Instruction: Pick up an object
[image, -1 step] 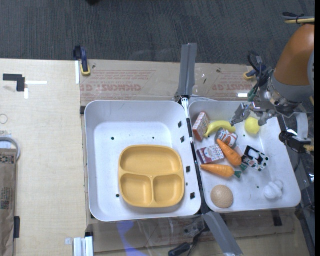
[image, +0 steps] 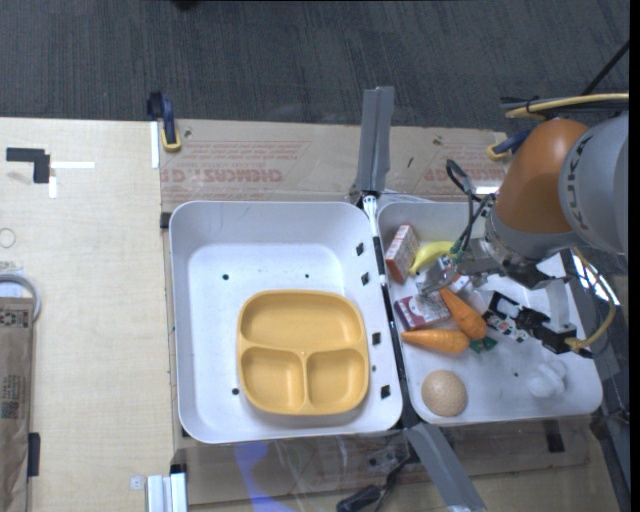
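My gripper (image: 443, 277) hangs low over the right bin (image: 575, 400), at its left-middle. A yellow banana (image: 430, 256) lies just above-left of it, and an orange carrot (image: 463, 311) lies just below it. A second carrot (image: 436, 340) rests across the bin below the first. A dark red packet (image: 413, 313) sits to the left of the carrots. Near the bin's left wall stands a small red and white carton (image: 400, 250). Nothing is visibly held by the gripper.
A tan round ball (image: 444, 392) sits at the right bin's front. A white lump (image: 546, 379) lies at its front right. The left bin (image: 200, 250) holds a yellow divided plate (image: 302, 352). A grey divider post (image: 375, 140) rises between the bins.
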